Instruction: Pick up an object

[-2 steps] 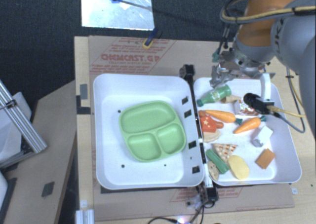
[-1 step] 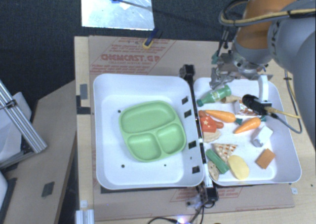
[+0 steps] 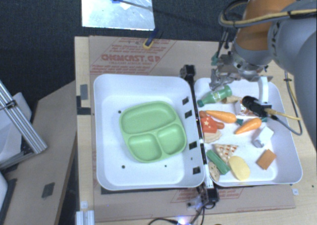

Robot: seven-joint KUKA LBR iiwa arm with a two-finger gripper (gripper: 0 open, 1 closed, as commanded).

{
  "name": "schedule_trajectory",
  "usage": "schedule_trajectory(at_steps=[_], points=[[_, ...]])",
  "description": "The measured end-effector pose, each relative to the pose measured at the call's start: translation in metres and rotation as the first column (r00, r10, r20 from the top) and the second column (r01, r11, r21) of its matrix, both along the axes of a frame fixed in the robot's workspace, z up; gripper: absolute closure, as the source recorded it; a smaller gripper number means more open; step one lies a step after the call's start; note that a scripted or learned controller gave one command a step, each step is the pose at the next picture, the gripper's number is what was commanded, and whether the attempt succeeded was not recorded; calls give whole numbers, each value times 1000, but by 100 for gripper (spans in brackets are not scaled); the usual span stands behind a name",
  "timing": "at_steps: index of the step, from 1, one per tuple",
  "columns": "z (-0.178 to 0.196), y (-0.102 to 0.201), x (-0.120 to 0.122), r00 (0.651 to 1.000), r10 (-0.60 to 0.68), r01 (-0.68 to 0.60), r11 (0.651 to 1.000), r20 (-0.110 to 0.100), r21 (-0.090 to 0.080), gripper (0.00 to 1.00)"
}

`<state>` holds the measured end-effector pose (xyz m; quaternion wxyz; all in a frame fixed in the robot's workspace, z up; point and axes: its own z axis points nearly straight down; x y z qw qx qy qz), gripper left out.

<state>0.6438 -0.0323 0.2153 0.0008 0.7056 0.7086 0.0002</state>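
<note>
The gripper [image 3: 220, 81] hangs low over the far corner of the right bin [image 3: 290, 162], right above a green bottle [image 3: 216, 95]; how its fingers stand cannot be told. 2 carrots [image 3: 221, 116] lie nearer the bin's middle.

Two bins side by side on the bench. In the left bin [image 3: 106, 100]: a tray [image 3: 150, 131], near its middle. In the right bin [image 3: 290, 162]: a bottle [image 3: 215, 95] at the back left corner, two carrots [image 3: 221, 116] just before it toward the middle, a block [image 3: 266, 159] near the front right, a lemon [image 3: 239, 167] at the front edge, a waffle [image 3: 226, 151] just behind it.
</note>
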Motion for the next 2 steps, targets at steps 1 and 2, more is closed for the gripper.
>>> schedule_trajectory(at_steps=[1,2], points=[[0,-7,-4,1000,-4,4,1000,-1,0,100],[2,5,0,1000,2,-2,1000,1,1,100]])
